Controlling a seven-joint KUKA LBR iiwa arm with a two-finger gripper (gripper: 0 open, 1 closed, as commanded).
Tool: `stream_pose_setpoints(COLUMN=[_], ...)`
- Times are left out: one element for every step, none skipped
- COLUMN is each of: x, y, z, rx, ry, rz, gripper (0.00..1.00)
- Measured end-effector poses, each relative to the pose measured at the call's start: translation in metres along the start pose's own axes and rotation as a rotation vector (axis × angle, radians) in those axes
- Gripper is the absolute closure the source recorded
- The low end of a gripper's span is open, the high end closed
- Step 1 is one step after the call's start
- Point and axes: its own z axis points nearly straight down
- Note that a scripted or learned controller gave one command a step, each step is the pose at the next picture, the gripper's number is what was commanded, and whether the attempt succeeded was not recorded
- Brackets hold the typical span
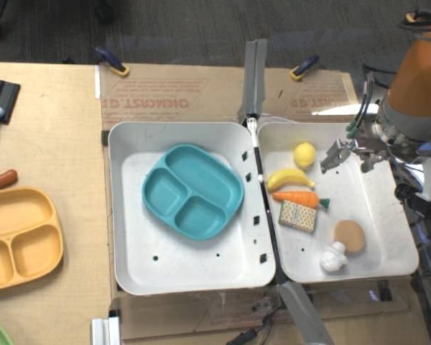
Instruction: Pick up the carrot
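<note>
The carrot (299, 199) is orange with a green top and lies across the middle of the right bin (388, 221), its green end pointing right. It rests between a banana (289, 179) above and a tan patterned block (299, 216) below, touching the block. My gripper (352, 155) hangs over the upper right part of that bin, up and to the right of the carrot and apart from it. Its two fingers are spread, and nothing is between them.
A lemon (304, 154), a brown potato-like item (350, 236) and a white object (334, 258) share the right bin. The left bin (129, 221) holds a teal divided plate (193, 190). An orange tray (18, 239) and a sausage (0, 180) lie on the bench at left.
</note>
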Motion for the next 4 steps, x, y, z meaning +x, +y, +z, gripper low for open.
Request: stream_pose_setpoints(x=[-0.002,-0.047,0.008,-0.016], y=[-0.012,0.072,0.093,0.089], z=[0.138,0.139,0.142,0.142], rx=[-0.007,-0.003,0.020,0.035], ry=[-0.001,0.000,0.002,0.008], rz=[-0.125,-0.172,-0.347,-0.826], gripper=[0.00,0.00,0.00,0.00])
